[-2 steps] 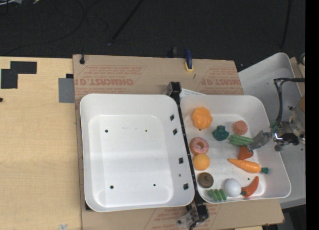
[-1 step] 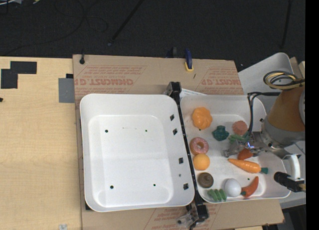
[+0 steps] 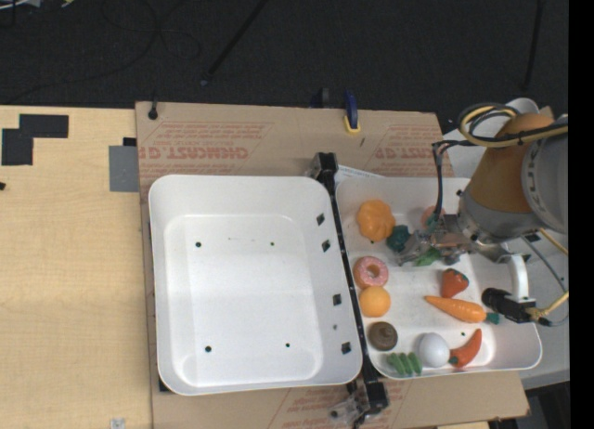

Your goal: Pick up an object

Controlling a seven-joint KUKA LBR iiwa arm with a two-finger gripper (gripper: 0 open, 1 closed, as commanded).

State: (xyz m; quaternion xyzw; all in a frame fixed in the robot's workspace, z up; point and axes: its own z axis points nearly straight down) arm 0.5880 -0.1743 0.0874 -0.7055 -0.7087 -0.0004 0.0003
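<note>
At right of frame, the gripper point(image 3: 429, 247) hangs low in the right bin point(image 3: 520, 355), beside the orange point(image 3: 376, 219); jaw state can't be told.

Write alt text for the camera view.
A grey robot arm reaches from the right into the right bin, which holds toy foods: a carrot, a pink doughnut, a white ball. The left bin sits beside it.
</note>
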